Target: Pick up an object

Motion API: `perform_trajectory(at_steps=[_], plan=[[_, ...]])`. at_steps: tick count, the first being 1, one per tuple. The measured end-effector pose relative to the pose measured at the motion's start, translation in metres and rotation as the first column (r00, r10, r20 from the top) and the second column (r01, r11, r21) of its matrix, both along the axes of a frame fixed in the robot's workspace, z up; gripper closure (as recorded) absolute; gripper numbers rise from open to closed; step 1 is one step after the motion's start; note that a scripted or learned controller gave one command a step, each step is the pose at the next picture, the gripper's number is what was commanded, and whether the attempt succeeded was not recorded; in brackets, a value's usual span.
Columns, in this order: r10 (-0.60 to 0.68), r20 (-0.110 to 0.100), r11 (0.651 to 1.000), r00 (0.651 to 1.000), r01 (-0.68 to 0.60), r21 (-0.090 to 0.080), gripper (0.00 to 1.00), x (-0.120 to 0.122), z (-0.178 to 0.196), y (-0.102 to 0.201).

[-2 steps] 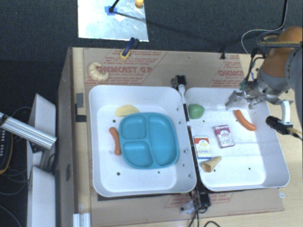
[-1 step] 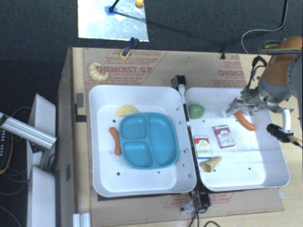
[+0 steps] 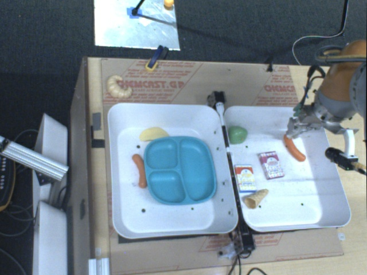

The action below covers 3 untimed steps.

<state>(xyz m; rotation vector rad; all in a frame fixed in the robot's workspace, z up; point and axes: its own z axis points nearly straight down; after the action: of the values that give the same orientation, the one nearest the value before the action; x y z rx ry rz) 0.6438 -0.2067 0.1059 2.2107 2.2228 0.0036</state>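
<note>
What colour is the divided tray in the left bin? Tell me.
Light blue; the divided tray shows plainly in the camera view, lying in the left bin.

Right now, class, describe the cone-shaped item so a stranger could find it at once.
Look in the right-hand white bin, toward its near edge. Just below the small white and yellow card lies the tan cone. It is the sole pointed, tapering piece there; its neighbours are flat cards.

Orange sausage (image 3: pixel 295 148), tilted, right bin's (image 3: pixel 321 216) upper right
</note>
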Motion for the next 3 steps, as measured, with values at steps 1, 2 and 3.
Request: perform_trajectory(at_steps=[1, 2, 3], plan=[[0.001, 0.000, 1.000, 1.000, -0.001, 0.000, 0.00, 0.000, 0.000, 0.000], [0.003, 0.003, 1.000, 1.000, -0.003, -0.002, 1.00, 0.001, 0.011, 0.000], [-0.001, -0.003, 1.000, 1.000, 0.001, 0.002, 1.00, 0.026, -0.001, 0.000]])
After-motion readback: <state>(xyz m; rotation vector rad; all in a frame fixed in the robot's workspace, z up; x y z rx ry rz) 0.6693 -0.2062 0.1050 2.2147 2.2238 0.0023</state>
